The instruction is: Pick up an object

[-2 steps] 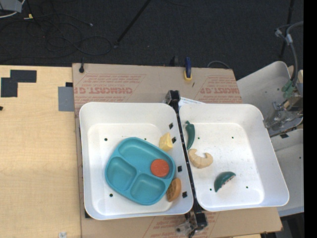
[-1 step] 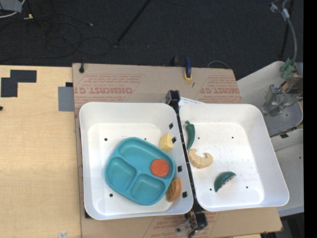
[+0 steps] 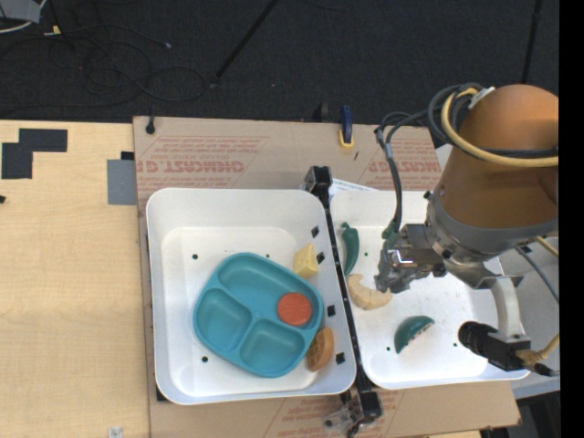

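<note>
My gripper [image 3: 394, 274] hangs over the left part of the right bin [image 3: 438, 372], under the grey and orange arm. Just below and to its left lies a beige crescent-shaped piece [image 3: 367, 296], very close to the gripper tip; whether they touch I cannot tell. A dark green pepper-like piece [image 3: 349, 243] lies near the bin's left wall. A teal wedge [image 3: 413, 331] rests closer to the front of the right bin.
The left bin [image 3: 173, 245] holds a teal compartment tray [image 3: 242, 331] with a round orange-red piece [image 3: 294, 308] on it. A yellow piece [image 3: 307, 261] and a brown bread-like piece [image 3: 319, 349] lie by the tray's right side. A black divider [image 3: 330, 245] separates the bins.
</note>
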### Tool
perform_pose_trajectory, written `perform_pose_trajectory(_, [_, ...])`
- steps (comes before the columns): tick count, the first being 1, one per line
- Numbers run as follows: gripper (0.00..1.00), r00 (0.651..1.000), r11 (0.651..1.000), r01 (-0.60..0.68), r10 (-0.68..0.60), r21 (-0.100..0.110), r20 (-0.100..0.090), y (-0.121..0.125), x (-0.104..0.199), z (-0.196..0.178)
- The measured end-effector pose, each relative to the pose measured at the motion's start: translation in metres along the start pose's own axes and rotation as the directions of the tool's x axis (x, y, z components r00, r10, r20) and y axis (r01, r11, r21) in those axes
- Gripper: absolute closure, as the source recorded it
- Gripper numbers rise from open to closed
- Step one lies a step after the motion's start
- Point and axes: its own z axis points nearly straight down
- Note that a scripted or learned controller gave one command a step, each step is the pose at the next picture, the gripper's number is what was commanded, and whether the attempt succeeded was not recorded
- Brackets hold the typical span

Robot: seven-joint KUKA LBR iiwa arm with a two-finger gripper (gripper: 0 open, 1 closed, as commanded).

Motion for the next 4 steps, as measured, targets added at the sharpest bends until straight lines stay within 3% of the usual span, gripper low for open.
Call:
perform_pose_trajectory(1, [1.0,1.0,1.0,-0.001,0.001,-0.018,0.0,0.001,0.036,-0.039])
perform_pose_trajectory(2, [1.0,1.0,1.0,-0.002,0.002,-0.01,0.001,0.001,0.062,0.002])
perform_pose_trajectory(3, [1.0,1.0,1.0,-0.018,0.018,-0.021,0.005,0.012,-0.077,-0.037])
perform_pose_trajectory(4, [1.0,1.0,1.0,-0.003,0.003,-0.019,0.001,0.0,-0.056,-0.063])
